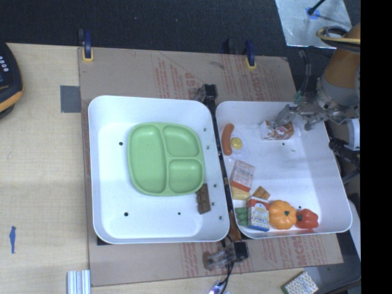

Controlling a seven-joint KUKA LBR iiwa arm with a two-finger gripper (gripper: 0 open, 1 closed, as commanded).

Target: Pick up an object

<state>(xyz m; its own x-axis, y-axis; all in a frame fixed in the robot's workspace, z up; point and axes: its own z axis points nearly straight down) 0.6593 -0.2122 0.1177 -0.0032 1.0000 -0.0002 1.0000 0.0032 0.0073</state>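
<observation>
- Hanging over the far right part of the right bin (318,141), my gripper (286,116) sits at the end of the arm that reaches in from the right.
- Directly under my fingertips lies a small crumpled packet (277,130), clear wrapping with red and white print. It rests on the bin floor at the far end, well apart from the other things.
- Whether my jaws are spread or closed I cannot tell; the metal parts blur into the packet from this angle, and I cannot see the packet between them, so I claim no hold on it.
- The relation that counts: the packet lies just to the near-left of my tip, touching it or almost so. Its long side runs roughly left to right across the bin.
- I judge a short drop with a slight shift to the left would centre me over it, closing across its short side.
- Other candidates lie farther off: a sausage (227,138) and a small yellow ball (236,143) at the bin's left wall, a printed card (242,174) in the middle, and at the near end a little pumpkin (282,214), a red pepper (307,218) and a small carton (258,215).
- The left bin (104,164) holds a green divided plate (165,158) and a small brown block (203,198); both are well away from me.
- The packet is thin and crinkly, so I expect it could slip or fold instead of seating firmly.
</observation>
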